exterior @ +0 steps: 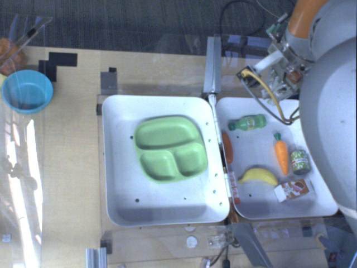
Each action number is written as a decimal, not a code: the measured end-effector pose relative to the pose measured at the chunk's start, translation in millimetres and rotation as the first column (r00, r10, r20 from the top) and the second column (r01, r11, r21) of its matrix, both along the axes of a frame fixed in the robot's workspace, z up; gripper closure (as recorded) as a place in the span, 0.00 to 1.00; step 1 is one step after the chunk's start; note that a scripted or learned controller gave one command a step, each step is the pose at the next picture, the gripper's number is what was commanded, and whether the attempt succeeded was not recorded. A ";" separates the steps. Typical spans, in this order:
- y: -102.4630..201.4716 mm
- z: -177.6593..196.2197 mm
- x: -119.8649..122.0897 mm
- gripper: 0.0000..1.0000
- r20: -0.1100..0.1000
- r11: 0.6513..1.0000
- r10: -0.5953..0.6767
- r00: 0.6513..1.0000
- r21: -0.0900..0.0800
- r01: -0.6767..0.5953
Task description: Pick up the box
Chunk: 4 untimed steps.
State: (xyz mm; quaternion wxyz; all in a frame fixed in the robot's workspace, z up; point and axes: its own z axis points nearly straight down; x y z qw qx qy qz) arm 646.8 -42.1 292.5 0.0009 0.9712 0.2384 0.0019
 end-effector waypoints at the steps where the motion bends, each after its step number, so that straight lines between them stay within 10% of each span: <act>1: 35.6 -85.3 -1.0 1.00 -0.004 0.997 0.075 0.997 0.001 -0.075; 2: -71.5 -123.3 -0.1 1.00 -0.004 0.996 -0.084 0.996 0.002 0.084; 3: -11.0 -107.2 -17.1 1.00 -0.003 0.994 -0.106 0.994 0.002 0.106; 4: -25.1 -106.7 12.4 1.00 -0.001 0.985 -0.174 0.985 0.002 0.174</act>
